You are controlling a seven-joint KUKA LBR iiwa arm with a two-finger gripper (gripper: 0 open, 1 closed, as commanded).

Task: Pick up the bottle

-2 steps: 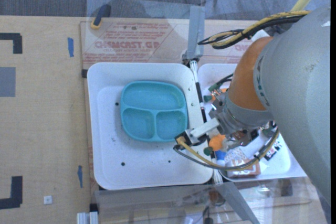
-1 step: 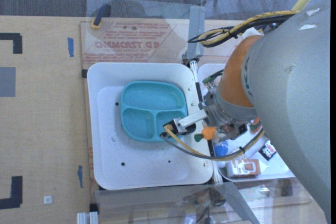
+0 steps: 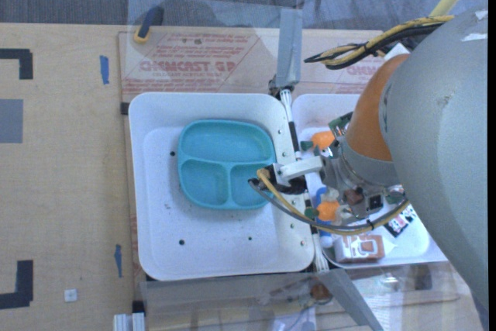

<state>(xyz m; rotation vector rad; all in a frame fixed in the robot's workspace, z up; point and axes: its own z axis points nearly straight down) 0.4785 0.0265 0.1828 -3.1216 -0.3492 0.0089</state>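
What looks like the bottle (image 3: 363, 246) lies on its side at the right bin's (image 3: 418, 243) near edge; the gripper (image 3: 335, 196) hangs just beyond it, whether released or clenched I cannot tell; the grey arm (image 3: 442, 105) slants down from the right, covering most of that bin.

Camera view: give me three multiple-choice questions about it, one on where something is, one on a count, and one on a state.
1. Where is the plate?
A. on the bare bench
B. in the right-hand bin
C. in the left-hand bin

2. How many sections does the plate have?
A. two
B. three
C. five

3. How does the plate lie?
A. flat, right way up
B. flat, upside down
C. on edge against a bin wall

Answers:
1 C, since the white walls of that bin surround it.
2 B, since one long section sits above two smaller ones.
3 A, since its hollows face up towards the camera.
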